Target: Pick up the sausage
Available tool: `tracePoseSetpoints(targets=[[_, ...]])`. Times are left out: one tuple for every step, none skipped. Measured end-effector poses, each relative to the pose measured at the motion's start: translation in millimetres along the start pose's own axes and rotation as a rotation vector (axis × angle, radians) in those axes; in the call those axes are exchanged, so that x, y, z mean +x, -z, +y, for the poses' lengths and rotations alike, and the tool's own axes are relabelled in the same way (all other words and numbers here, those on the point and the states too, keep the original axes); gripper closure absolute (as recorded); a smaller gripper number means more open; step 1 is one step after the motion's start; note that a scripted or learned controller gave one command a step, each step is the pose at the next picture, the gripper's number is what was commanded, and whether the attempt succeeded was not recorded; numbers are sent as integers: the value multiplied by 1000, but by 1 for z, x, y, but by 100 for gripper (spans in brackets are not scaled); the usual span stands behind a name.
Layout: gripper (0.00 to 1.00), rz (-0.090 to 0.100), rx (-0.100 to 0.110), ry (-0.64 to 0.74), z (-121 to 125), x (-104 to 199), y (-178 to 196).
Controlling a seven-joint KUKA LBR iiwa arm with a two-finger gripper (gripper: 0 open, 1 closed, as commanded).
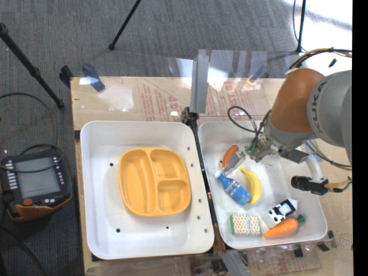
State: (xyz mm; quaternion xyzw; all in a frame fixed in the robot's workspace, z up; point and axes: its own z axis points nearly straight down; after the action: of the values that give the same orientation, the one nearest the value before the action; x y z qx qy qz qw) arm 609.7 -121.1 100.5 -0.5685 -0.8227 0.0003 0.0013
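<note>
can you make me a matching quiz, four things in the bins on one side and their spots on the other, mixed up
Things:
1. plate
2. sausage
3. carrot
4. banana

Places:
A. near corner of the right bin, beside the black and white carton
B. middle of the left bin
C. far left part of the right bin, right by the gripper
D. middle of the right bin, beside the blue bottle

Pairs: 1-B, 2-C, 3-A, 4-D
</note>
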Motion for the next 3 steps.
tracePoseSetpoints(targets=[[0,0,0,-11,43,17,-14],[0,0,0,-11,43,17,-14],[0,-1,-2,55,21,-25,51]])
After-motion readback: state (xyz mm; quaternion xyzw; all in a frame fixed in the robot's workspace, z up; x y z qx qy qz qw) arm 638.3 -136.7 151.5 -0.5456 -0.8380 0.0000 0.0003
